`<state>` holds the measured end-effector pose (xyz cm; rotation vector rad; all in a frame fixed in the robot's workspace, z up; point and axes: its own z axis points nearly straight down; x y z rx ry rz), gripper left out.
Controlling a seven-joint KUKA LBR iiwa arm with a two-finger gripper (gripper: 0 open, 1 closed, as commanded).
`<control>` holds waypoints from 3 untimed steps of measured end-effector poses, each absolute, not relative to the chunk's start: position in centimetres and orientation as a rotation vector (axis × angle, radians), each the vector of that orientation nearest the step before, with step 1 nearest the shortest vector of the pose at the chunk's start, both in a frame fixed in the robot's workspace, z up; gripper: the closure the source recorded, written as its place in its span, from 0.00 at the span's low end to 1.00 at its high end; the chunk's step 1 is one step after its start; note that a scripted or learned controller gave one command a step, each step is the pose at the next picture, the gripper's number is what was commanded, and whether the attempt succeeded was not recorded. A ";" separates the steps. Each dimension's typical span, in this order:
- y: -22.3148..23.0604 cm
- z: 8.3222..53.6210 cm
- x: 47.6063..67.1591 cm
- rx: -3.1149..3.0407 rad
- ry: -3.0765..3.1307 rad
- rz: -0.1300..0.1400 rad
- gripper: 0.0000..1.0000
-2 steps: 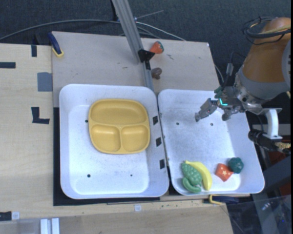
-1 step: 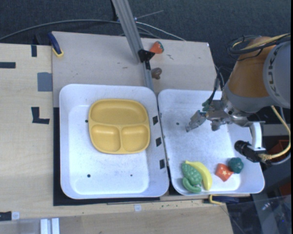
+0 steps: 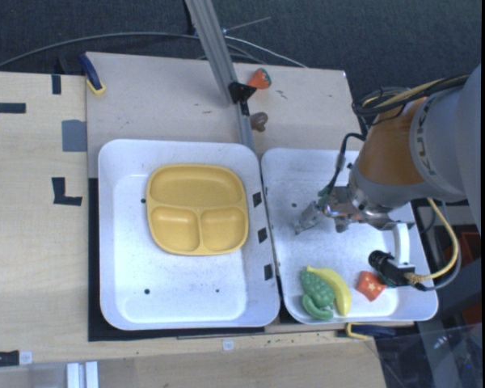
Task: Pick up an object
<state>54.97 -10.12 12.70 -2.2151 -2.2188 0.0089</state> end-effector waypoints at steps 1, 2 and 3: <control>-10.1 8.8 55.0 -2.220 -2.224 0.003 0.00; -10.0 9.9 55.0 -2.217 -2.223 0.002 1.00; -10.3 14.5 54.3 -2.222 -2.223 -0.002 1.00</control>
